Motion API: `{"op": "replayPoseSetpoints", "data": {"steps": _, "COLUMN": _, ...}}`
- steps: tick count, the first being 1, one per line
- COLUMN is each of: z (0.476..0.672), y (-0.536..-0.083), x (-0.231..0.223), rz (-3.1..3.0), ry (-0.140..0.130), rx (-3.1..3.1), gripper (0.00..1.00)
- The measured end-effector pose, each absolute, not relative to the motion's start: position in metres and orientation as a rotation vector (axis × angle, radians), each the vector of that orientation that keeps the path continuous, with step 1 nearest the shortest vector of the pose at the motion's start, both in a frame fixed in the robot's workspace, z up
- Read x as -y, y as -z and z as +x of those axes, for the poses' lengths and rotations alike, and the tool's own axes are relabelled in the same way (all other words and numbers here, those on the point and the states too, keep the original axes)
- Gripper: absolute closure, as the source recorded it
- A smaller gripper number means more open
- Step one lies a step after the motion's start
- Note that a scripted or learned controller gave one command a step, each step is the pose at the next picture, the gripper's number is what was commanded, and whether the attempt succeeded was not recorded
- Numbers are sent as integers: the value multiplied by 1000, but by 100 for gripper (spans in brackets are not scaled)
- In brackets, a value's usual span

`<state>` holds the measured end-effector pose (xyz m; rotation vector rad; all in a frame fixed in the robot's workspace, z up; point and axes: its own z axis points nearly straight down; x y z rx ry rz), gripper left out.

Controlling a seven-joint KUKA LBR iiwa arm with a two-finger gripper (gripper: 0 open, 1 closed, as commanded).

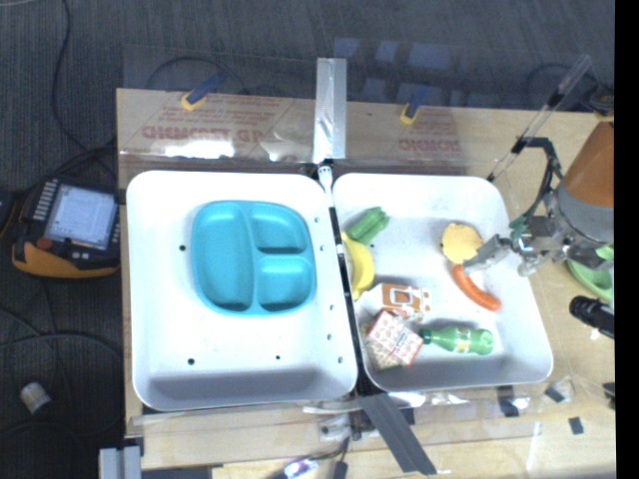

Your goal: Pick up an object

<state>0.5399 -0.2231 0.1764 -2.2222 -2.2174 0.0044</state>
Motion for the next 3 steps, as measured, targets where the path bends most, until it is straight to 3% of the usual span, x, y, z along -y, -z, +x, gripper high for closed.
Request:
{"op": "replayPoseSetpoints", "data": {"steps": 1, "z": 537, "y": -97, "x": 212, "rz": -2217, "ry": 14, "rx": 2219, "gripper": 0}}
{"op": "replayPoseSetpoints", "data": {"steps": 2, "z": 536, "y": -104, "x": 213, "rz": -2216, "ry": 9, "rx": 2217, "gripper": 100}}
{"op": "replayPoseSetpoints", "data": {"steps": 3, "z": 586, "y": -214, "x": 187, "rz": -2273, "ry": -5, "rx": 2170, "gripper": 100}}
